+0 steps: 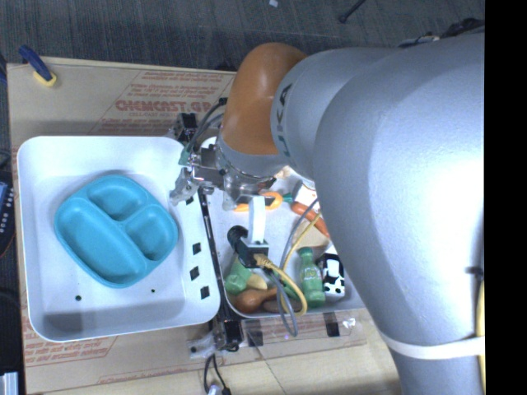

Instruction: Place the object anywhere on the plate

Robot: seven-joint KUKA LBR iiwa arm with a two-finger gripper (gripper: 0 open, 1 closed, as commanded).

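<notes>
A blue plate (115, 227) with three compartments lies in the left white bin (49, 171), and nothing rests on it. My gripper (193, 183) hangs over the wall between the two bins, just right of the plate's right edge. The grey arm with its orange band covers most of the right bin. I see no object in the gripper. Several small things lie in the right bin under the wrist: a green bottle (311, 276), a green lump (236, 279), a brown piece (251, 300), a black-and-white toy (333, 276) and an orange piece (308, 211).
The bench top is brown cardboard (123, 97). A blue and yellow clamp (37, 66) sits at its far left corner. The right bin's front edge (329, 309) shows below the arm.
</notes>
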